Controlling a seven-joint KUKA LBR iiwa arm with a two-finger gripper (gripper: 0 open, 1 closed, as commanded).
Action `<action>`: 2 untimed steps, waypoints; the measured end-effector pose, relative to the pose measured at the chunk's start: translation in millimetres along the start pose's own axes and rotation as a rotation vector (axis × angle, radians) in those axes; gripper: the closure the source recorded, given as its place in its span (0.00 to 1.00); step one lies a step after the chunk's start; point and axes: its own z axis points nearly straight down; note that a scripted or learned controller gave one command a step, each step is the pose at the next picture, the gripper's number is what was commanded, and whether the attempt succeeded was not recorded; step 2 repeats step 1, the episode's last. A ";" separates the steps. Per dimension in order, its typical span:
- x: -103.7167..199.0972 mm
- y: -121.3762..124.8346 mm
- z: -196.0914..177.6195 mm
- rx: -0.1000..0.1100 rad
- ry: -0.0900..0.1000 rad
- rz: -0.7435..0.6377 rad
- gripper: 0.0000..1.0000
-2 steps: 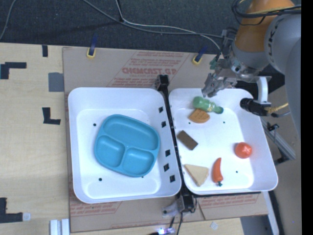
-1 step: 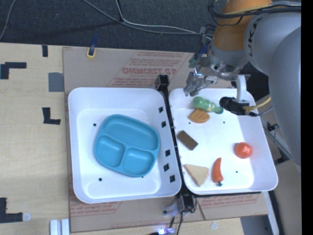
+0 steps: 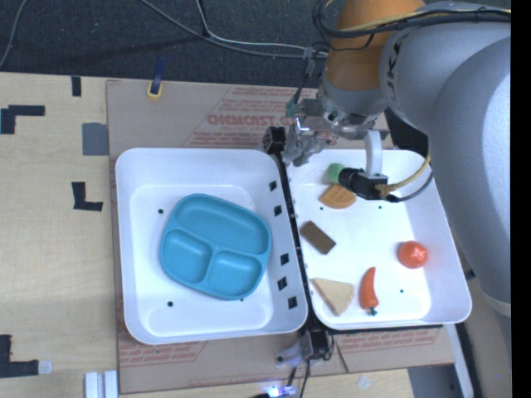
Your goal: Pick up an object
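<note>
One green piece (image 3: 334, 172) lies just beside the claw (image 3: 309, 145).

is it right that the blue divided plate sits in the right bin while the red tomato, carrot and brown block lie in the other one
Not quite. The camera view shows the blue divided plastic plate in the left white bin. The round red tomato, orange-red carrot and flat brown block lie in the other one, the right white bin.

You see a blue tray (image 3: 216, 245) in the left bin (image 3: 133, 305). The right bin (image 3: 440, 305) holds a tomato (image 3: 412, 254), chili (image 3: 368, 288), sandwich wedge (image 3: 333, 294), brown block (image 3: 317, 236) and cookie (image 3: 338, 196); the gripper (image 3: 300, 146) hangs over its far-left corner.
</note>
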 end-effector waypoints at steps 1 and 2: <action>59.1 3.8 -1.5 -0.002 0.000 -0.001 1.00; 59.1 3.8 -1.5 -0.002 0.000 -0.001 1.00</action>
